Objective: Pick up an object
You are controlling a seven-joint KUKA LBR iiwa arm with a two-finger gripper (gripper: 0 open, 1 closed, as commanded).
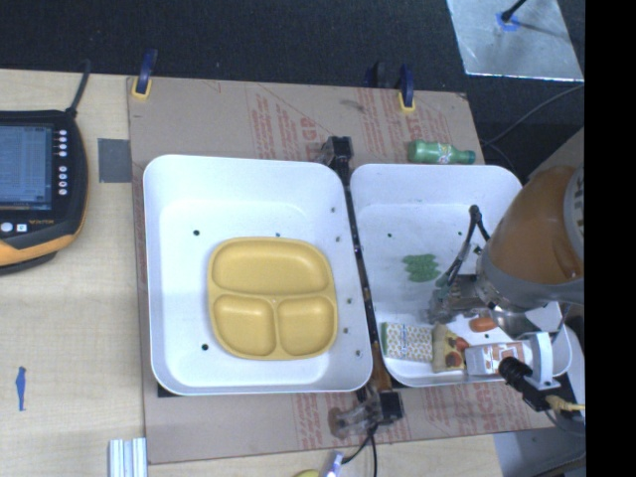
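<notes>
Clutter sits in the near corner of the right bin (497, 179): a small patterned packet (407, 340) beside a bottle (494, 357), light and slippery, I judge. I'd pinch the packet's edge. My claw (449, 301) hovers just above; its opening I cannot tell.

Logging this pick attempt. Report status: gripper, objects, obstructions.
Gripper low in right bin, fingers unreadable. Small green object just left of it; patterned packet and bottle at the near wall. Yellow divided tray in left bin, out of the way.
</notes>
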